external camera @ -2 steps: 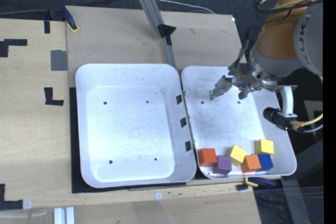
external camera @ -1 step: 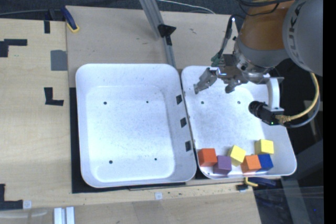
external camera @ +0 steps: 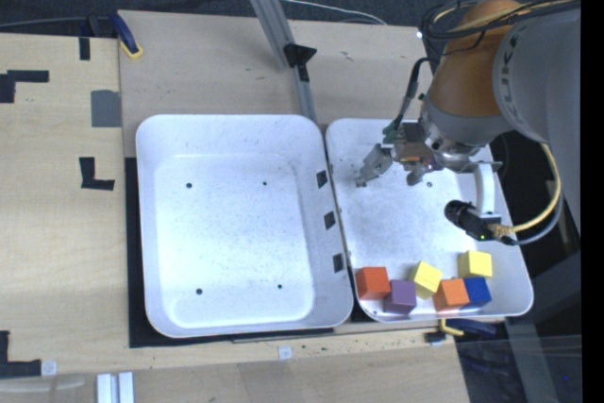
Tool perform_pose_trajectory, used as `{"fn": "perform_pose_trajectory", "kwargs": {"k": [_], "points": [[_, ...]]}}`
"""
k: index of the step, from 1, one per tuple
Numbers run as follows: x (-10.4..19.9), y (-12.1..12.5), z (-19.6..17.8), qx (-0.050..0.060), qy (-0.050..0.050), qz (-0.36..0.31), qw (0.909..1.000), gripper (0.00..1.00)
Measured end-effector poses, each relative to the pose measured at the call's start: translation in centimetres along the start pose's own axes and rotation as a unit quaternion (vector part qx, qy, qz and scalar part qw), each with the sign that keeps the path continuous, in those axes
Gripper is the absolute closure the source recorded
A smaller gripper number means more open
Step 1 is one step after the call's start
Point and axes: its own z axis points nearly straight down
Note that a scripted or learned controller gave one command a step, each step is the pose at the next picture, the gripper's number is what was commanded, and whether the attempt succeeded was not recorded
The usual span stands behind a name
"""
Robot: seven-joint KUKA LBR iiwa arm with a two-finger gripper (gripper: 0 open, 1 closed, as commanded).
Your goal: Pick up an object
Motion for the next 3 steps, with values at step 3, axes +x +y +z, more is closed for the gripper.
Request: {"fn": "perform_pose_trajectory", "kwargs": {"k": [3], "points": [[-7.4, 10.0, 9.9, -0.002, 0.0, -0.001, 1.0, 0.0]]}}
